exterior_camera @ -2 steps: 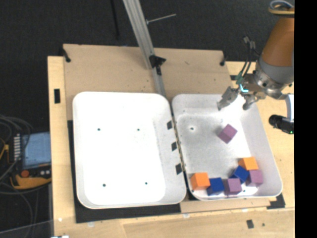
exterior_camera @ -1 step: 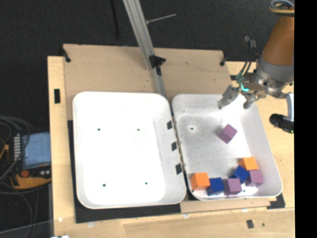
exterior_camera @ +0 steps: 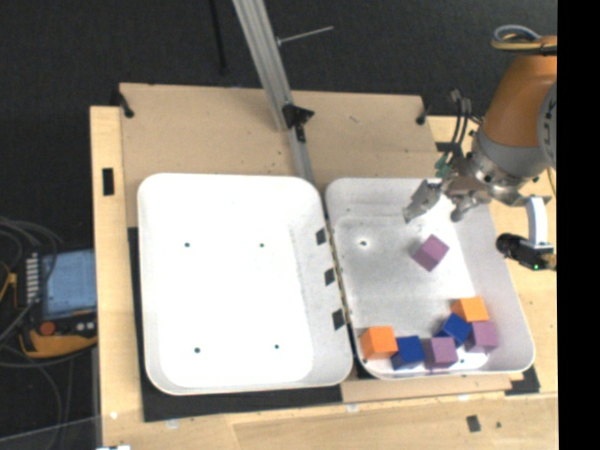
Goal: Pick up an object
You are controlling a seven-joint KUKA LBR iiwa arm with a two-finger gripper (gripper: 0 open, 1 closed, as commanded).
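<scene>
Gripper (exterior_camera: 439, 204), fingers spread and apparently empty, poised over the right bin (exterior_camera: 375, 204) above a lone purple cube (exterior_camera: 431, 252); six other cubes cluster along the near wall.

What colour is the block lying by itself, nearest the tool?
Purple, clearest in the camera view from above.

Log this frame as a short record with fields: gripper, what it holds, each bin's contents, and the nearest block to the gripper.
gripper: fingers spread, above the upper part of the right bin
held: nothing between the fingers
right bin: seven blocks
lone block: purple block, tilted, apart from the others, nearest the gripper
near edge cluster: orange block, blue block, purple, blue, orange, purple
left bin: bare white floor with small dark dots
</scene>
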